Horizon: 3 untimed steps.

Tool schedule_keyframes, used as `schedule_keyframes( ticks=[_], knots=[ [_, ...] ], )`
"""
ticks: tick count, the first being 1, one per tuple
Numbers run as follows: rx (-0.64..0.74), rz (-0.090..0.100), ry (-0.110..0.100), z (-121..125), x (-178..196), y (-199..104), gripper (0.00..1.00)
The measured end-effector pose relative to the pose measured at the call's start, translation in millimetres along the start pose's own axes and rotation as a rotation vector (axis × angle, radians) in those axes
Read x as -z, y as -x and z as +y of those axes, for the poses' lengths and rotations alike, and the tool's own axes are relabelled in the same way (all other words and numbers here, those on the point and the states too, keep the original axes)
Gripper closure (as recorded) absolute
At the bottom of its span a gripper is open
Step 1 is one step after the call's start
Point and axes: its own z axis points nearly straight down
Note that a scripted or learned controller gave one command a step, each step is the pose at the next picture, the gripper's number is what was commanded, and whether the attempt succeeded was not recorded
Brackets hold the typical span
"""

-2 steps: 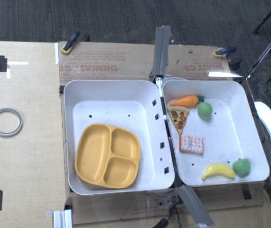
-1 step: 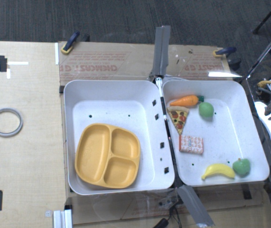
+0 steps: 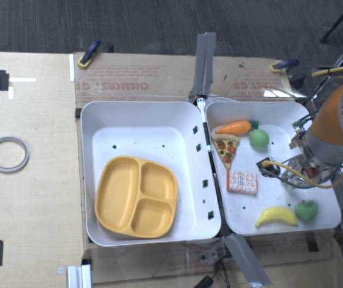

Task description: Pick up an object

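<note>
The right bin (image 3: pixel 243 221) holds an orange carrot (image 3: pixel 233 127), a pizza slice (image 3: pixel 225 149), a round green fruit (image 3: pixel 258 138), a small pink and white box (image 3: pixel 242 182), a yellow banana (image 3: pixel 276 216) and a green apple (image 3: pixel 306 210). My gripper (image 3: pixel 304 170) hangs low over the right side of this bin, above the apple and to the right of the box. No object shows between its tips. The orange-banded wrist (image 3: pixel 334 123) rises behind it at the bin's right wall.
In the left bin (image 3: pixel 135 122) lies a yellow divided plate (image 3: pixel 137 196). A roll of tape (image 3: pixel 7 153) sits on the wooden bench at far left. Cardboard (image 3: pixel 159 77) lines the bench behind both bins, held by blue clamps (image 3: pixel 89 53).
</note>
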Motion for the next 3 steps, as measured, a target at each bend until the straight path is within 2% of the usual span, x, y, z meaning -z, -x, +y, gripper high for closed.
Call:
schedule_keyframes(
  ticks=[1, 2, 3],
  knots=[
    [-0.043, -0.001, 0.002, 36, 135, 37, 1.00],
    [-0.014, 0.000, 0.000, 18, 0, 30, 1.00],
    [-0.041, -0.006, -0.009, 52, -1, -16, 1.00]
  ],
)
